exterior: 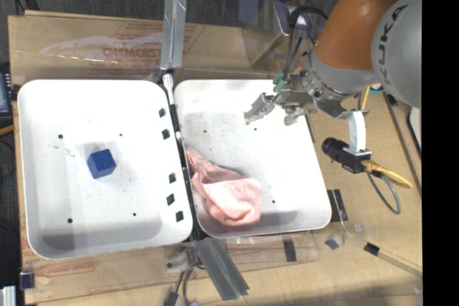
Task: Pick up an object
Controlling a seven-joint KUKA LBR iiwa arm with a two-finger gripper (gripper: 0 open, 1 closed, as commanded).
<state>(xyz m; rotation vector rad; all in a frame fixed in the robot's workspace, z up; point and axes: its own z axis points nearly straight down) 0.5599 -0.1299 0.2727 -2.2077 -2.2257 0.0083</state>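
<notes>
While the grey metal hand [269, 109] hangs upper right of centre with fingers spread and bare, a crumpled soft pink cloth [224, 193] lies low in the right bin [301, 175]; a small blue cube [102, 163] sits in the left bin [43, 125].

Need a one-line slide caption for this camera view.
Gripper over the right bin, apart from the pink cloth; blue cube in the left bin.

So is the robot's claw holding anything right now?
No, nothing sits between the gripper fingers. The pink cloth and the blue cube lie in their bins.
</notes>
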